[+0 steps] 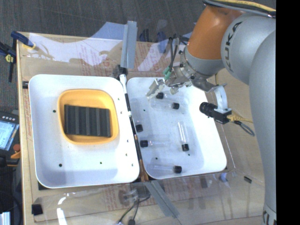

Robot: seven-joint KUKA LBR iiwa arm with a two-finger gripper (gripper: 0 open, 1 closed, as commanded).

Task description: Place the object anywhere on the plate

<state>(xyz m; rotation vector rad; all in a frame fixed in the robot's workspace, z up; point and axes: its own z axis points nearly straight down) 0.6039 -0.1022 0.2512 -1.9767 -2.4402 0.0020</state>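
Over the right bin (213, 149), at its far edge, you find the gripper (157, 89), its pale fingers (153, 87) pointing down toward the bin floor; whether the jaws are open or closed you cannot tell, and nothing is visibly between them.

Item: clear tubes with black caps, several, all lying loose on the right bin's floor. One capped tube (160, 96) lies just beside the jaws, touching or not you cannot tell. A second (174, 105) lies near it, toward the bin's middle. A third (182, 137) lies upright in the picture, mid-bin; a fourth (166, 168) at the near edge; two more by the bin's left wall.

Item: plate (87, 116), yellow-rimmed with a dark ribbed insert, resting in the left bin (47, 168), just beside the right bin and well apart from the jaws.

Item: tabletop (70, 50), brown, carrying both bins, papers at its far side. Beyond it, dark carpet.
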